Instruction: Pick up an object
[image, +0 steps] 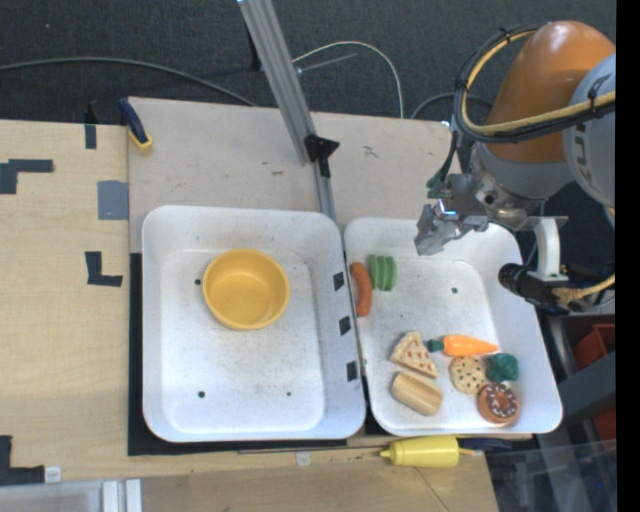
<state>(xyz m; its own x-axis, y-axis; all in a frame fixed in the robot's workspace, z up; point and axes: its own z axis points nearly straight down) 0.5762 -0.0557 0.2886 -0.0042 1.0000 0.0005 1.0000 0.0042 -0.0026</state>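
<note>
Tool (437, 232) — above speckled white bin (520, 260)

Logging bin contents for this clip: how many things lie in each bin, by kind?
Left bin, round yellow plastic bowl: 1
Right bin, toy food pieces, from the green ridged slice to the orange carrot: 8
Total: 9

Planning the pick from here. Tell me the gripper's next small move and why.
Probably shift the two-finger gripper toward the green ridged toy vegetable and lower it. The gripper sits over the right white bin's far rim with nothing between its fingers, and that piece lies nearest, beside the orange toy sausage.
</note>
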